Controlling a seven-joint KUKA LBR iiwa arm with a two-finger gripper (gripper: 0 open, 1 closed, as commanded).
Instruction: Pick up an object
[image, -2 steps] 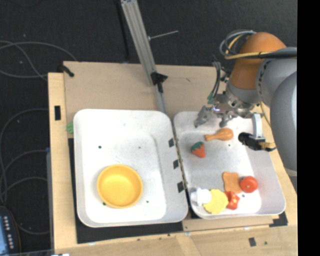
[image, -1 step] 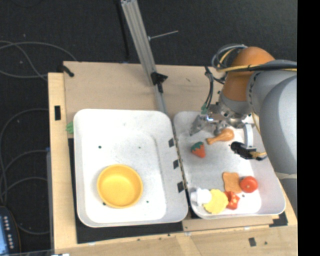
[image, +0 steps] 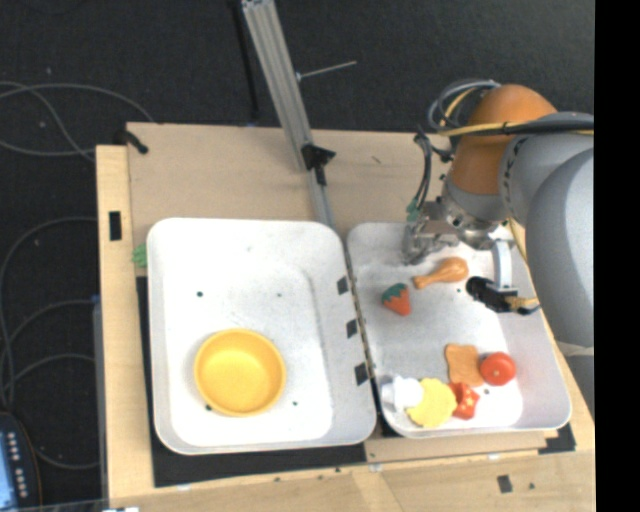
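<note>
My gripper (image: 417, 247) hangs over the far end of the right bin (image: 530, 400), near its back left corner. An orange drumstick-shaped toy (image: 443, 272) lies just to the right of the gripper and a little nearer, apart from it. A red strawberry toy with a green top (image: 397, 298) rests a little nearer still, close to the bin's left wall. Nothing shows in the gripper's grasp.
At the right bin's near end lie a red tomato (image: 497, 368), an orange slab (image: 461, 362), a yellow piece (image: 433, 403), a white piece (image: 405, 390) and a small red piece (image: 466, 400). The left bin (image: 250, 250) holds a yellow bowl (image: 239, 372). A metal post (image: 290, 100) rises behind the bins.
</note>
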